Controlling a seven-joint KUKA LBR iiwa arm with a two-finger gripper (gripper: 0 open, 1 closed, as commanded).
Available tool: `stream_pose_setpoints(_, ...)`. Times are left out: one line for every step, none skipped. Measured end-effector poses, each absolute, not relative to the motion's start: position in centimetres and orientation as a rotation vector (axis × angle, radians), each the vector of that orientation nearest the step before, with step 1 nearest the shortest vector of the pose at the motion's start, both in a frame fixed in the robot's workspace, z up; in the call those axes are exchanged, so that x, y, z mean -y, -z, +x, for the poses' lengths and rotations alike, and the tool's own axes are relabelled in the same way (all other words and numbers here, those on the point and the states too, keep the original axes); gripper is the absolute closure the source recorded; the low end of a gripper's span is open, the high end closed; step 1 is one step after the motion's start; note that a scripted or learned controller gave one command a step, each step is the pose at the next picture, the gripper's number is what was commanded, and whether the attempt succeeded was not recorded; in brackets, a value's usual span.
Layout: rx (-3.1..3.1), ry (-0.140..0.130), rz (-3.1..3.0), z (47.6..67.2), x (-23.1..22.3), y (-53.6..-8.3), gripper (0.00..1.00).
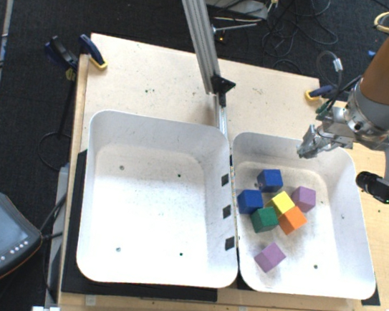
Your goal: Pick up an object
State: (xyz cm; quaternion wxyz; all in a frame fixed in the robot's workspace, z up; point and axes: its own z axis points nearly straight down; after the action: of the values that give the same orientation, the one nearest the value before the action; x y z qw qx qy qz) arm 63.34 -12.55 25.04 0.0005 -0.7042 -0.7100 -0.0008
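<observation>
The blocks are sitting bunched in the middle of the right bin (pixel 354 247) on the desk (pixel 162 81), a blue block (pixel 270 178) lying at the far edge of the cluster, nearest the arm, which probably makes it the easiest pick. The end effector (pixel 310 147) is hovering over the bin's far rim, carrying nothing; how wide it is standing I cannot tell.

Even, fairly bright light falls from above onto my counter (pixel 162 81), and the white bins (pixel 151 203) glare a little, nearly washed out. Shadows are soft and short beneath the blocks (pixel 278 203). Beyond the counter's edges the floor is dark. Focus is slightly soft throughout, grainy.
</observation>
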Motion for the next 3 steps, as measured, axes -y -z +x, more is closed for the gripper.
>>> stream_pose_setpoints(2.232, 0.004, -2.212, 64.2, 6.9, -25.8, 1.00)
stream_pose_setpoints(2.231, 0.003, -2.212, 64.4, 2.0, -26.2, 1.00)
stream_pose_setpoints(2.228, 0.000, -2.212, 64.1, -2.9, -24.9, 1.00)
